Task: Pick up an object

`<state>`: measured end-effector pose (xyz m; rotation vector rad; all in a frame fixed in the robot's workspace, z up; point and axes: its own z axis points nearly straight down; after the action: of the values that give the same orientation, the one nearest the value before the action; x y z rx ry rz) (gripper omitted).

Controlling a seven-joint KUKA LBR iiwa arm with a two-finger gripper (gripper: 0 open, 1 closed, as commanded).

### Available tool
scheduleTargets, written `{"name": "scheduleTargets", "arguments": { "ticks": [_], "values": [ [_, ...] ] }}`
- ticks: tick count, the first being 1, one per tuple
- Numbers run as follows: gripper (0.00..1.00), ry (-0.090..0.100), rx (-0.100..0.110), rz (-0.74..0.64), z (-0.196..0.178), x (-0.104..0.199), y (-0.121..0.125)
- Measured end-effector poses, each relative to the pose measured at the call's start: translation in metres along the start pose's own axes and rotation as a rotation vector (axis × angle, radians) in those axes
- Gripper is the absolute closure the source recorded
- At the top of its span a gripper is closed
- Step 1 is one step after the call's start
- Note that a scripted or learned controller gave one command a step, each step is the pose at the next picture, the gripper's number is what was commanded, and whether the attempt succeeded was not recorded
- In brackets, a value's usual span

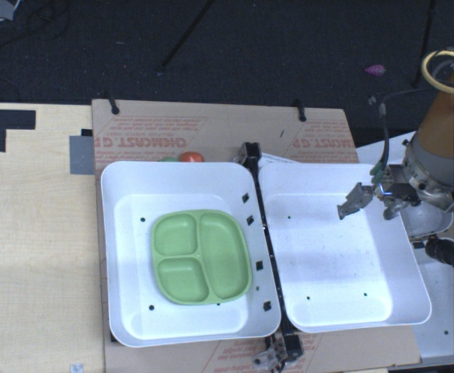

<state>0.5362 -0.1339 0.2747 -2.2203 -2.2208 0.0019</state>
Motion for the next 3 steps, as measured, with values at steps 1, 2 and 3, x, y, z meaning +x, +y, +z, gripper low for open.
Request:
{"name": "scheduleTargets", "arguments": {
  "ticks": [1,2,3],
  "values": [
    [0.00,0.002,0.007,0.001,0.063,-0.005,-0.002],
    [0.00,0.002,0.006,0.001,0.109,0.002,0.000],
    [0.00,0.002,0.007,0.001,0.171,-0.002,-0.007]
  ]
}}
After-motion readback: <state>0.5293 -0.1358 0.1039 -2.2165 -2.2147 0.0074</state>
